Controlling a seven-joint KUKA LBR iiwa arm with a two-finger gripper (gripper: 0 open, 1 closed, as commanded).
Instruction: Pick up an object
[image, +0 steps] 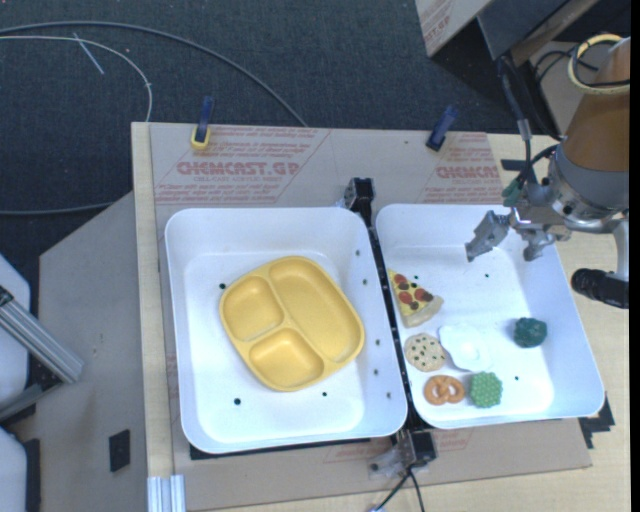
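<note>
I see two smooth, glossy white plastic bins (190, 250), the left holding a yellow divided tray (290, 322) of satin plastic. My gripper (508, 238) looks like bare grey metal. The bench board (250, 165) seems matt, paper-covered; the floor (80, 110) is rough dark carpet.

A yellow three-compartment tray (291, 322) lies in the left bin (190, 300), while the open-fingered gripper (510, 240) hovers above the right bin (560, 390) holding toy foods.
</note>
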